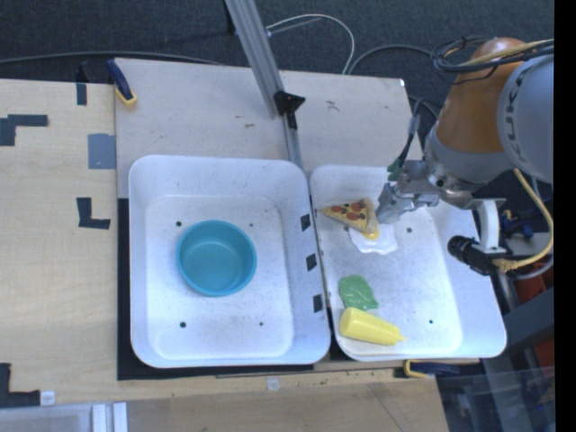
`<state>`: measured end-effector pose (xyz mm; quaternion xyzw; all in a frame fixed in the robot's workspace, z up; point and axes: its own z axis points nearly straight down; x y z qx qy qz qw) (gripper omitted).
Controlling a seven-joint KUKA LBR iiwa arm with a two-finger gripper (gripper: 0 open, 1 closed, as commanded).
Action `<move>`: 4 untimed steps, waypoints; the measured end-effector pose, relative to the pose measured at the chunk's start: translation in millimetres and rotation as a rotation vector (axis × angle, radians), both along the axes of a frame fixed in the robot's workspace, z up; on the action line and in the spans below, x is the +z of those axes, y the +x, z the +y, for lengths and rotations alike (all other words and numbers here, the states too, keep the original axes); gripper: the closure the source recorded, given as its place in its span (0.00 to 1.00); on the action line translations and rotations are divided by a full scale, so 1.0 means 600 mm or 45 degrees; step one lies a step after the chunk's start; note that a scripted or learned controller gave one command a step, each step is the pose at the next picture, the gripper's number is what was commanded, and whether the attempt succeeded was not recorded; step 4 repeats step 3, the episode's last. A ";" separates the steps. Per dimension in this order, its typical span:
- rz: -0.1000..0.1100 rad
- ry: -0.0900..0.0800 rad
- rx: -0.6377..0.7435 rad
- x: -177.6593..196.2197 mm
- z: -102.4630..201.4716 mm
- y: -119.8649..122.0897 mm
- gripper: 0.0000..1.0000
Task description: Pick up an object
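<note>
- Pizza slice (353, 215), a toy one with red dots on its top, lies in the right bin (468, 331), near that bin's far left corner and close to the wall shared with the left bin.
- Its long axis runs at a slant: the wide crust end points to the shared wall, the narrow tip points toward the near right and rests on a small white flat piece (380, 243).
- Gripper (393, 207) hangs just beside the slice, on its right side, toward the far edge of the bin. The slice therefore lies to the left and a little nearer than the fingertips.
- I cannot tell whether the fingers are open or closed; nothing is seen between them, so I judge that no object is held yet.
- My judgement: to take the slice, the gripper needs a short shift to the left, and the fingers should close across the narrow width, not along the long axis.
- Green toy (356, 291) and yellow toy (368, 328) lie well apart from the gripper, near the bin's near left corner.
- Blue bowl (216, 257) stands in the left bin (153, 187), farthest from the arm.
</note>
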<state>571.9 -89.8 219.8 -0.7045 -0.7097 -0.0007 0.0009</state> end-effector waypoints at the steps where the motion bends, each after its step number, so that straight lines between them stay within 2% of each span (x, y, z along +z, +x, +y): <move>1: 0.002 -0.001 -0.001 -0.009 0.081 0.004 1.00; 2: 0.003 -0.001 -0.001 -0.017 0.166 0.007 1.00; 3: 0.001 -0.001 -0.001 -0.020 0.239 0.027 1.00; 4: 0.001 -0.001 -0.001 -0.020 0.239 0.027 1.00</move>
